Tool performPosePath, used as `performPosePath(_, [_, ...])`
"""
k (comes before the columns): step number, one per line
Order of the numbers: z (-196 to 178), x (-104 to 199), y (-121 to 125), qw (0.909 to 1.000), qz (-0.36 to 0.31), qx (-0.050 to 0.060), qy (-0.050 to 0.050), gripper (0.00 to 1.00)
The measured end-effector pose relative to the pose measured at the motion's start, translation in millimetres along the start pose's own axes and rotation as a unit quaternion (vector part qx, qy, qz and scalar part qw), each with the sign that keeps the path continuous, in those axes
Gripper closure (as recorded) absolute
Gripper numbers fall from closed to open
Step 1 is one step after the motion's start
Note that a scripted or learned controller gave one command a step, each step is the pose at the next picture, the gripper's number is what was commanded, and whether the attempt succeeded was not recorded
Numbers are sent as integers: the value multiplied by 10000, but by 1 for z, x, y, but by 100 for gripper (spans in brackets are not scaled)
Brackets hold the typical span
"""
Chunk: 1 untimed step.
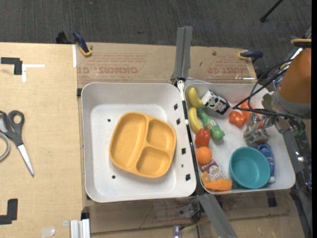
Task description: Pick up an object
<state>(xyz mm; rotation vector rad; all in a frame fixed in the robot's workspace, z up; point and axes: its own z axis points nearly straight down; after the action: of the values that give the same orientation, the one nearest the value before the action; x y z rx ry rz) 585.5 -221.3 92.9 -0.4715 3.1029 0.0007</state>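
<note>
Claw [257, 133] just abv teal bowl [250, 167], apart.

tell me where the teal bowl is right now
The teal bowl sits in the right bin's near corner, just below the gripper, with a carrot at its left.

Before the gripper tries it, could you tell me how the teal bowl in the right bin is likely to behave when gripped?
The teal bowl looks like rigid plastic, so it will probably hold its shape. It sits upright with its rim exposed, so a rim pinch seems feasible, though the smooth wall may slip. It is hemmed in by the blue item and the bin wall, so pushing it will likely jostle neighbours.
</note>
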Motion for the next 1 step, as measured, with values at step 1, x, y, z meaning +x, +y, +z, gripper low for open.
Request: performPosePath(1, [0, -1, 0, 10000, -1, 1, -5, 0])
